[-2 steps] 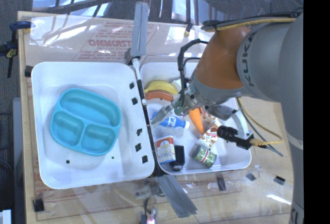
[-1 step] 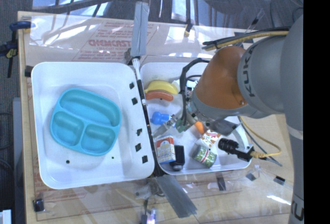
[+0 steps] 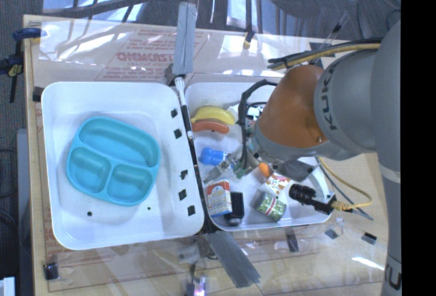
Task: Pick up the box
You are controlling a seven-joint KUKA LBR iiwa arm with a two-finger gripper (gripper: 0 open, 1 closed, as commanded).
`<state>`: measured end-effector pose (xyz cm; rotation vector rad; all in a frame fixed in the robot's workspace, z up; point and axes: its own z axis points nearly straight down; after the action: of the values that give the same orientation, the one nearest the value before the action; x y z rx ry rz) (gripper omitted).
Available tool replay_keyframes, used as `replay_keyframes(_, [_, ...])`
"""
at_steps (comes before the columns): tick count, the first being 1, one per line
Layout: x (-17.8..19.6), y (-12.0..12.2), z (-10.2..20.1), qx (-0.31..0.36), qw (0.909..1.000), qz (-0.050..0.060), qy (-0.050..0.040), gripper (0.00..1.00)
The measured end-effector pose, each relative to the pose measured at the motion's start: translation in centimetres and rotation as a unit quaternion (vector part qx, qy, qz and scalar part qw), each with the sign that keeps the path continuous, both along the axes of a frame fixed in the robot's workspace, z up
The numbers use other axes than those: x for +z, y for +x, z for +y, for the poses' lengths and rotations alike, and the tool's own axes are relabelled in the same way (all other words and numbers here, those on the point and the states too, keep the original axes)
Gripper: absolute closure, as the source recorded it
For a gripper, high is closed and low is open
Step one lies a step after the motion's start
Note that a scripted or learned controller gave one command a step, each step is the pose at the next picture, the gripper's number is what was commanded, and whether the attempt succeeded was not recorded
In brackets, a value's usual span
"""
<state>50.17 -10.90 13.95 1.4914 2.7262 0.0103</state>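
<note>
- One small box (image 3: 218,198) lies at the near edge of the right bin (image 3: 225,93), against the bin's left wall, just beside a black object (image 3: 236,206) and near a green can (image 3: 270,204).
- Cardboard by the look: probably light, stiff-sided, crushable, so a moderate pinch across its narrow faces suits it best.
- Farther back, the gripper (image 3: 235,164) hangs above the clutter; whether its claw is spread or pressed together I cannot tell.
- Farthest sit a blue piece (image 3: 212,156) and a banana (image 3: 213,114).

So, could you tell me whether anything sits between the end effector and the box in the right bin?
Nothing visible does. The end effector hangs just above and right of the box; the blue cap and black item lie beside that path.
</note>
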Motion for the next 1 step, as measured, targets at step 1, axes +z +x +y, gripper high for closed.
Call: replay_keyframes(1, [-4.15, -1.97, -1.22, 0.012, 0.9999, 0.005, -0.0041, 0.00])
